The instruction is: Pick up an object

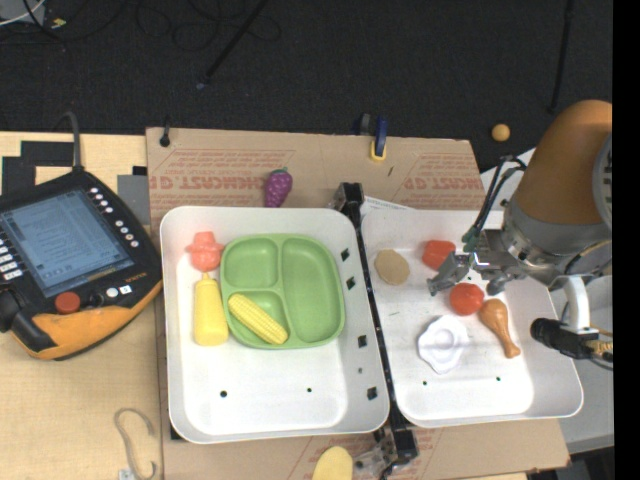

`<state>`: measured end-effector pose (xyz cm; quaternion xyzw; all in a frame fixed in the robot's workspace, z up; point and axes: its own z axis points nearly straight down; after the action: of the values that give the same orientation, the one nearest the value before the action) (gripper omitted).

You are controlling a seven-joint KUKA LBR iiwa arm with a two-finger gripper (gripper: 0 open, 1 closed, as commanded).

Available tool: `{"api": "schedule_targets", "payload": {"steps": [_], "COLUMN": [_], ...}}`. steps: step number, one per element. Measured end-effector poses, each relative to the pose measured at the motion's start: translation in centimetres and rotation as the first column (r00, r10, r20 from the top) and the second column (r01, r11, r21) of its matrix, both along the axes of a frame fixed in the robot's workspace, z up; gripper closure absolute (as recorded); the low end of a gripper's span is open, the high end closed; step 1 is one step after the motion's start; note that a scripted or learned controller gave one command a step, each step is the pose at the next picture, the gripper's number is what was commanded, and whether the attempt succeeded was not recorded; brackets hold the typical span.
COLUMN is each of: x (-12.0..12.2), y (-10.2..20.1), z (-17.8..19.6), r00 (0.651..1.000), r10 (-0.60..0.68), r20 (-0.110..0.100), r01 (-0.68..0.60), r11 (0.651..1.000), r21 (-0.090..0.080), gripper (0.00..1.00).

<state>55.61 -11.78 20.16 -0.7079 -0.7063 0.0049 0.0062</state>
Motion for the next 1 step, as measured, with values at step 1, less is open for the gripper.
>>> {"api": "schedule_targets", "payload": {"steps": [1], "x": [0.29], "y": [-0.02], "z": [0.75], "r00": [1.0], "r10": [0.002], "r20": [0.014], "r01": [-0.002], "r11": [1.0], "r21": [-0.002], "gripper": [0.0]}}
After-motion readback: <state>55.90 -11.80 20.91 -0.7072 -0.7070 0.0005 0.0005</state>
